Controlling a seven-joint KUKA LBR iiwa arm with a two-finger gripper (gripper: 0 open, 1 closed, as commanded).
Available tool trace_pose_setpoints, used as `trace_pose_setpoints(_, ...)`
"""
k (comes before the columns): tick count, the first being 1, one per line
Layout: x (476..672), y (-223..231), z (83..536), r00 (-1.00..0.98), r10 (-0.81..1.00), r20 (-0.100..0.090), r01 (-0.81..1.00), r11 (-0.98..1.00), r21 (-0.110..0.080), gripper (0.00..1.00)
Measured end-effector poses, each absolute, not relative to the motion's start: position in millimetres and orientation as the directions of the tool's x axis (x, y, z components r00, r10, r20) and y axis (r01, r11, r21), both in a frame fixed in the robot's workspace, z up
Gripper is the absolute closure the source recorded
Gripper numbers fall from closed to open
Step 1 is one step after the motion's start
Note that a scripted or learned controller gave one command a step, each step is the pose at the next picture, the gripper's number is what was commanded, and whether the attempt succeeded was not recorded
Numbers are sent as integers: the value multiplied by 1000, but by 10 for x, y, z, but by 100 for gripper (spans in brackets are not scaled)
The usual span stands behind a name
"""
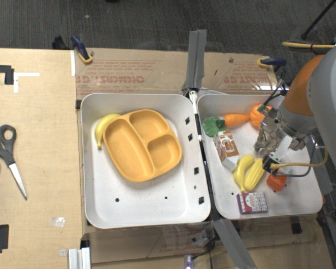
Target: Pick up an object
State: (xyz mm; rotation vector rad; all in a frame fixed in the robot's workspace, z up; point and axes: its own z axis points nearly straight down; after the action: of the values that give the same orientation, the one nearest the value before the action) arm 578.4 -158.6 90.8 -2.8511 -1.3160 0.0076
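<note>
hand [267, 153] low in right bin [302, 206], just beside bananas [249, 172]

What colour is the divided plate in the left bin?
Orange-yellow all over, seen clearly in the overhead camera view: the divided plate lies in the left bin.

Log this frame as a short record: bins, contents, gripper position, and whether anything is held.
left bin: yellow divided plate, banana tucked at its left edge
right bin: carrot, green item, brown packet, banana bunch, red item, small box
gripper: low over the right bin, just right of the banana bunch
held: nothing seen between the fingers
bench: scissors at left
</note>
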Motion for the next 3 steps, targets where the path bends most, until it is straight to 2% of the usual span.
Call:
trace_pose_setpoints(1,5785,-1583,908,649,761,-4,761,-649,-3,0)
trace_pose_setpoints(2,4766,-1111,905,718,696,-2,696,-718,-4,0)
trace_pose_setpoints(3,5608,-1076,914,716,698,-3,698,-716,-2,0)
